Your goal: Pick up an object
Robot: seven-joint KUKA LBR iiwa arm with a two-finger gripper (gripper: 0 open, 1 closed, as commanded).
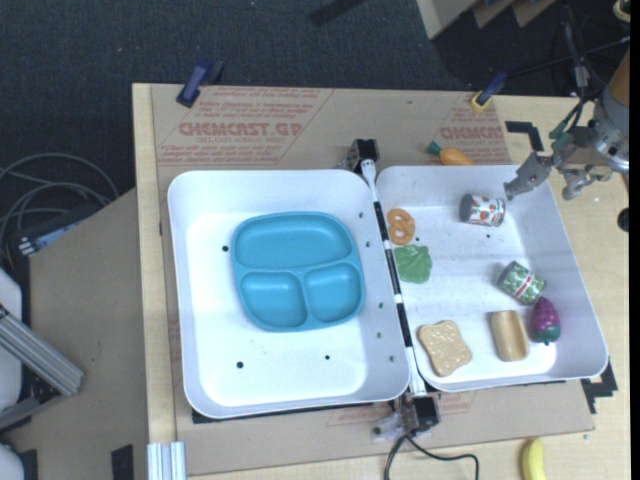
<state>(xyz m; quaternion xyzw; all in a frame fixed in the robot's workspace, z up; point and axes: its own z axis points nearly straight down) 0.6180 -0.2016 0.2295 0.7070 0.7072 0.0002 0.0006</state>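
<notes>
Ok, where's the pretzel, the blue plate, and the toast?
pretzel (pixel 401 225), camera view, on its twisted middle.
blue plate (pixel 297 270), camera view, on the ridge between compartments.
toast (pixel 444 347), camera view, on its flat face.

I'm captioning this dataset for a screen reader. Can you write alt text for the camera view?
The end effector hovers at the right bin's far edge beside a small can; a pretzel, toast slice and other toy foods also lie there. The left bin holds a blue divided plate.
</notes>
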